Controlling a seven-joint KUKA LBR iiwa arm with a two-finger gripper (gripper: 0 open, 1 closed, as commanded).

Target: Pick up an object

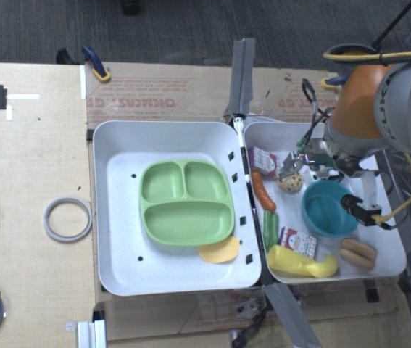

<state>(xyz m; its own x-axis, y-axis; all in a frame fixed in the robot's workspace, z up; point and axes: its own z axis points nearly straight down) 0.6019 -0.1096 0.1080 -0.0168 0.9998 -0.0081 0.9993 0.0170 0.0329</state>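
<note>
Gripper (290,170) low in right bin (386,267), near its back edge, directly over a small speckled ball (290,184); whether the fingers are apart or together cannot be told. Nothing visibly held. Candidate objects crowd close: blue bowl (328,209) just beside the ball, orange carrot (264,192) along the divider, snack packet (264,159) behind. Risk, as judged: the ball may roll off under a descending grip, or the fingers may clip the bowl rim and shove it.

Dark grey carpet floor (191,13) lies beyond a pale wooden bench (31,172) under even light.
</note>
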